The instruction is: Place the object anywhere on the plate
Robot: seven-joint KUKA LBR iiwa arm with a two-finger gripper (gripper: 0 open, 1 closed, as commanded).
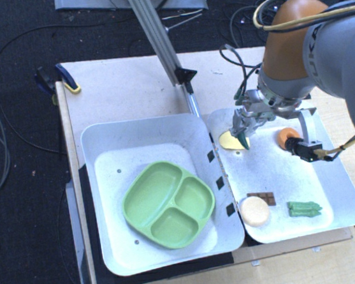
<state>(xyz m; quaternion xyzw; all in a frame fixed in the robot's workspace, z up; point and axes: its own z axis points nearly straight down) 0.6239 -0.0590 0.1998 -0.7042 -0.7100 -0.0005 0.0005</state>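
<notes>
From above, the green plate is sitting in the left bin with nothing on it, so the placing is not yet done. The claw is hanging over the near-left corner of the right bin, right at a yellow piece; its tips are touching that piece, but I cannot tell whether they are pinching it. An orange ball, a round cream piece and a green piece are lying apart in that bin.
</notes>
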